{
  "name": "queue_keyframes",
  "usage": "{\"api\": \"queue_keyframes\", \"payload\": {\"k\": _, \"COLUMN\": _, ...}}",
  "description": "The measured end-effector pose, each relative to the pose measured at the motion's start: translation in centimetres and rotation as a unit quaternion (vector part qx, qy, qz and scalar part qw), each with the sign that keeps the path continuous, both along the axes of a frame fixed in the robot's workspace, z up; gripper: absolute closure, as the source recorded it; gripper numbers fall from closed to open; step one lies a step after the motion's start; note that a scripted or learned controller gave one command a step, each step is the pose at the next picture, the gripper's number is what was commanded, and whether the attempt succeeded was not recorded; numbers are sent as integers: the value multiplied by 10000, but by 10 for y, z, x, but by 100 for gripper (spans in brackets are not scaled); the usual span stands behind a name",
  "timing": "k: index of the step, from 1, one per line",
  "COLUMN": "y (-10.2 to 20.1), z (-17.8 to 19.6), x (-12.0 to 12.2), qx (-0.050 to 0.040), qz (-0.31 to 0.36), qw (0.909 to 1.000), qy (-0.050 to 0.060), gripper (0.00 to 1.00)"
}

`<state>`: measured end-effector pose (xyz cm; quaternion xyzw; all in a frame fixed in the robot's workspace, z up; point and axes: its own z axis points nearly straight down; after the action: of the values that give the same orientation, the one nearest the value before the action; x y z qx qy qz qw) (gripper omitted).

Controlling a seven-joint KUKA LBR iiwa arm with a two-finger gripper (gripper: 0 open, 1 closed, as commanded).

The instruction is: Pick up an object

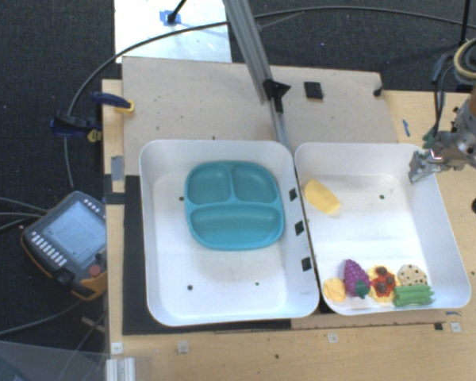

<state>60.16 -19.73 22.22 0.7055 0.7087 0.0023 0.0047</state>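
In the right bin (428,213), a yellow block (321,197) lies near the upper left corner. Along that bin's front edge sit several toy foods: a small yellow piece (334,290), purple grapes (355,276), a pizza slice (382,281), a cookie (412,274) and a green pod (413,294). My gripper (423,166) hangs over the right bin's far right rim, away from all the objects. Nothing shows between its fingers.
The left bin (163,268) holds a teal divided plate (234,205). A metal pole (250,38) slants down to the seam between the bins. A teach pendant (63,240) and cables lie left of the bench.
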Motion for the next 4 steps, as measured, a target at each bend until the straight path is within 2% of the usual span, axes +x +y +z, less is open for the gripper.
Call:
{"api": "queue_keyframes", "payload": {"k": 1, "y": 0, "z": 12, "x": 1, "qx": 11, "qz": 2, "qw": 10000, "qy": 26, "gripper": 100}}
{"api": "queue_keyframes", "payload": {"k": 3, "y": 113, "z": 25, "x": 14, "qx": 29, "qz": 34, "qw": 10000, "qy": 33, "gripper": 100}}
{"api": "queue_keyframes", "payload": {"k": 4, "y": 164, "z": 12, "x": 8, "qx": 28, "qz": 27, "qw": 10000, "qy": 44, "gripper": 100}}
